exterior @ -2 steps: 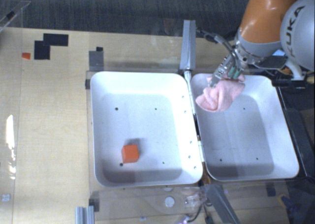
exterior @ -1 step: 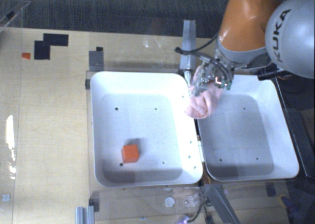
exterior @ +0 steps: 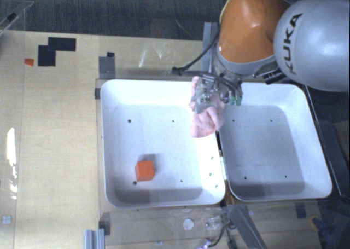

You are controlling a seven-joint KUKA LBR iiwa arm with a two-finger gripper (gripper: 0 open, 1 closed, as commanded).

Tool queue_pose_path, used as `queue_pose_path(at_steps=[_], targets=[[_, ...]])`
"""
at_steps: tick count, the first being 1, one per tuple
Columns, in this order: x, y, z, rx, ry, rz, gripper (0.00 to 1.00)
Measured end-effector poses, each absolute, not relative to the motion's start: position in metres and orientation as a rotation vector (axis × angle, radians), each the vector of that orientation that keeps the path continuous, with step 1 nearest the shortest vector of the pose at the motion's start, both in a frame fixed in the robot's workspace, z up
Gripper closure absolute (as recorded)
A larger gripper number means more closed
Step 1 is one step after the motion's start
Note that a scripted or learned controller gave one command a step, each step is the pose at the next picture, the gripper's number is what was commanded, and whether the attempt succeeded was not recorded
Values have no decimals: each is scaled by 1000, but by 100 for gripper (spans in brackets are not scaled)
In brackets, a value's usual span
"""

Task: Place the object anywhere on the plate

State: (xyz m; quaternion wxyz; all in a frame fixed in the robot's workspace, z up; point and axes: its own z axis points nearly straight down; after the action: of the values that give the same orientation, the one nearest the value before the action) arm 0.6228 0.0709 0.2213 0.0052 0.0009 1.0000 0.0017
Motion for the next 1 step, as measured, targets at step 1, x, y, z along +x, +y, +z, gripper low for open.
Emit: queue_pose_path(at_steps=[1], targets=[[608, 121, 235, -1, 3130, 7, 100]])
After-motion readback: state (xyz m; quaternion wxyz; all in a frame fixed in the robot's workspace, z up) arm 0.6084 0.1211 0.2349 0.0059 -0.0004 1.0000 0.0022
